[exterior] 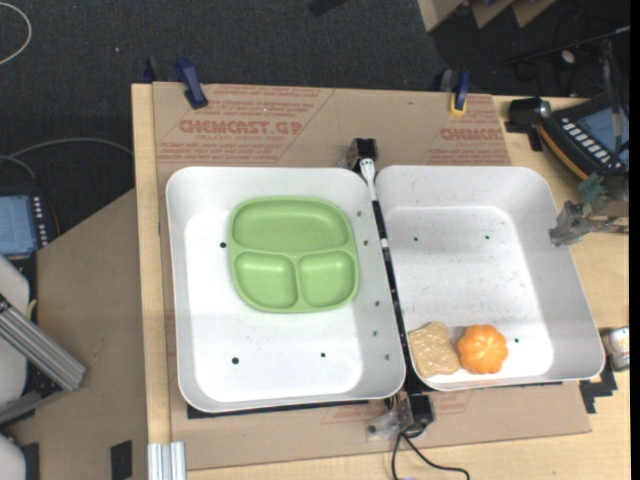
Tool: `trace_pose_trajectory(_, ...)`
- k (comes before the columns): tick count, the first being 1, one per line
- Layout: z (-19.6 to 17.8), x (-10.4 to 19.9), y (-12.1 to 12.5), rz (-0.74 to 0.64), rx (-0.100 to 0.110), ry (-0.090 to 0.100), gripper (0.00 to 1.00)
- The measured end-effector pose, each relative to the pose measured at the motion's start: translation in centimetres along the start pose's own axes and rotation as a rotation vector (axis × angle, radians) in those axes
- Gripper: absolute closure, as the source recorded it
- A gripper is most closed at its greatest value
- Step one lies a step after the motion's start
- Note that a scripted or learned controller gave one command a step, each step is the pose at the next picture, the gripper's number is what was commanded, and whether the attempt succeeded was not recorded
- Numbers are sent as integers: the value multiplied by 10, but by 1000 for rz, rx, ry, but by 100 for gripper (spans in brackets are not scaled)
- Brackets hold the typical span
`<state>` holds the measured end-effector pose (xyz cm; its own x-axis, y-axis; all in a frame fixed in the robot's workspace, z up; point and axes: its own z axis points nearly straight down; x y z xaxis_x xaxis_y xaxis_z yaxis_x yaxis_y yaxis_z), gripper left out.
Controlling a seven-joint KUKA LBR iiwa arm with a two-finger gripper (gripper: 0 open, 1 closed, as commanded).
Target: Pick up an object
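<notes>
Orange fruit (482, 349): a small ribbed orange piece, like a tangerine or a little pumpkin, in the lower right of the frame. It sits on the floor of the right bin (470, 208), close to that bin's near wall.
Tan piece (433, 348): a flat, pale brown, biscuit-like thing just left of the orange fruit. The two look to be touching or very nearly so.
Green plate (294, 253): a three-compartment plate lying flat in the upper half of the left bin (270, 358), left of centre in the frame.
Gripper (572, 224): a grey metal shape at the right edge of the frame, over the right bin's far-side rim. It is well apart from all three things, with nothing in it that I can make out.
Jaws: too small and too cluttered at the frame edge; I cannot tell whether they stand open or closed.
Step in hand: to my eye the pick has not begun, and this is the approach or the choosing of a target.
Next move: it would need to travel toward the lower part of the right bin and come down over one piece. The orange fruit looks the easier grasp, being rounder and taller.
Care needed: the fruit's closeness to the tan piece and the bin wall leaves little room on either side.
</notes>
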<state>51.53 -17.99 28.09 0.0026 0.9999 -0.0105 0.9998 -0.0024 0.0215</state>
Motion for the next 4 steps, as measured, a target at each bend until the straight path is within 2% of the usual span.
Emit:
trace_pose_trajectory(1, 49, -46, 66, -2, 17, 6, 100)
trace_pose_trajectory(2, -65, -45, 102, -5, 5, 4, 100)
trace_pose_trajectory(3, -246, -47, 88, -4, 0, 1, 100)
trace_pose_trajectory(4, -147, -12, 4, -1, 33, 15, 100)
